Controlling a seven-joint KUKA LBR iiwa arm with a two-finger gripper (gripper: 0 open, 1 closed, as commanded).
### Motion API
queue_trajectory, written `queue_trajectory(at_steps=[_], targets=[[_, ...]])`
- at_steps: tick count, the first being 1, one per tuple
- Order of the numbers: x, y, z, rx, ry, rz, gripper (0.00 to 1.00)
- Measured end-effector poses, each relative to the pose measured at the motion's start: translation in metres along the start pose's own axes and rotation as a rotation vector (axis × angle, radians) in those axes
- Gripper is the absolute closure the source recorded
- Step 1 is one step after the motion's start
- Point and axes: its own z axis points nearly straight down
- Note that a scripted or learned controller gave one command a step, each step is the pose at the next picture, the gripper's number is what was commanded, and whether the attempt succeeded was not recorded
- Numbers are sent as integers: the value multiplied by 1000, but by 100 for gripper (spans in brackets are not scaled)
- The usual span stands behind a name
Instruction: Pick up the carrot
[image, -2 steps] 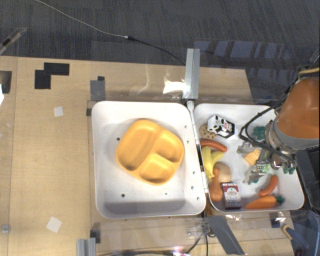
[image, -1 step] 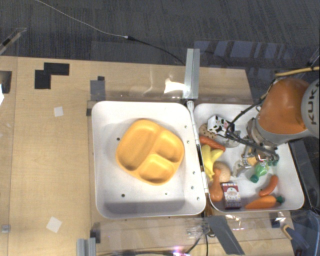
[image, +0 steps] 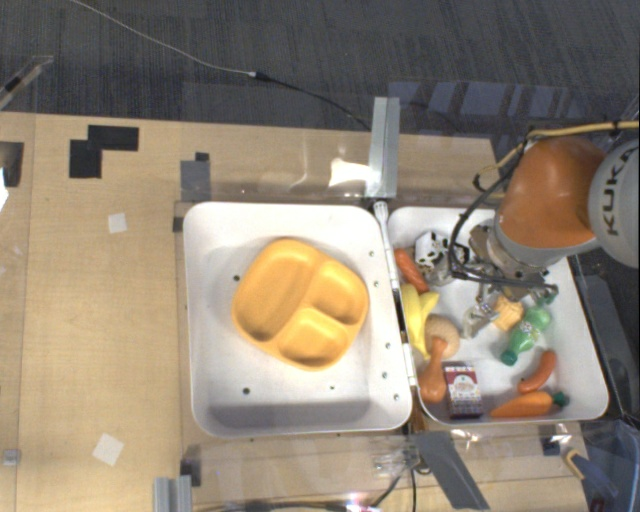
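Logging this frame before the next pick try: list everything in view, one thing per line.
bins: two, white, side by side on the bench
plate: one, yellow, divided, in the left bin
carrot: one, orange with green end, right bin's near edge
sausage: one, orange-red, just above the carrot
bottle: one, green, right bin
banana: one, yellow, right bin's left side
small box: one, red and white, near edge
arm: one, grey with orange band, over the right bin
pincer: one, low over the toys

I see even, bright overhead light. Glare whitens the left bin (image: 200, 330); soft shadow along its near wall. Focus slightly soft
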Motion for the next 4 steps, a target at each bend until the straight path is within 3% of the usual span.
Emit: queue_trajectory(at_steps=[1,2,3,4], targets=[[18,-35,-13,-1,2,391,0],[19,-64,1,-2,4,559,0],[14,-64,-13,4,-8,553,100],[98,-1,-7,-3,7,307,100]])
